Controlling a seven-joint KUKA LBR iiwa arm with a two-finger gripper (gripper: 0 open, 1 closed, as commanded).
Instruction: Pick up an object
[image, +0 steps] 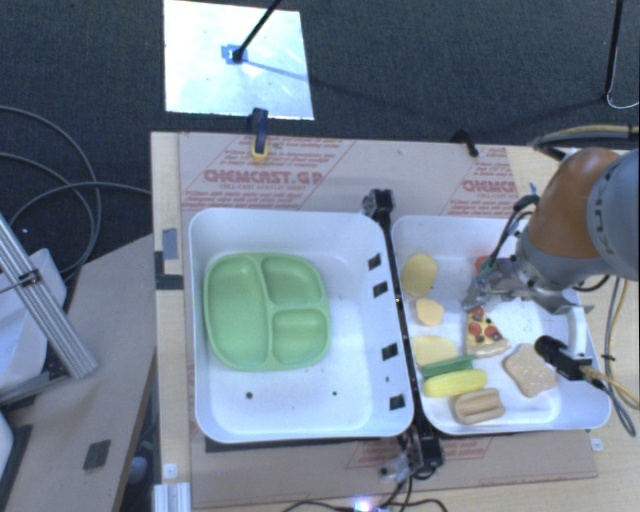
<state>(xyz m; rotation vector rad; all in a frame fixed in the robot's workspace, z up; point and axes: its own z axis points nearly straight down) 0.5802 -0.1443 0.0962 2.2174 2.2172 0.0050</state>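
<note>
Currently I see the tool (482, 290) lowered into the right bin (590, 405), just above the pizza slice (485, 335); I cannot tell its state. That flat wedge lies near the bin's centre. Smooth yellow discs (420, 272) sit toward the bin's left wall, a bread slice (527, 370) and hot dog (476, 404) near its front edge. A glossy green divided plate (266, 310) rests in the left bin (300, 425).

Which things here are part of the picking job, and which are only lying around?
Job: gripper; right bin with pizza slice, bread slice, hot dog, yellow pieces, green strip.

Lying about: left bin, green divided plate, yellow clamp, cables.
</note>
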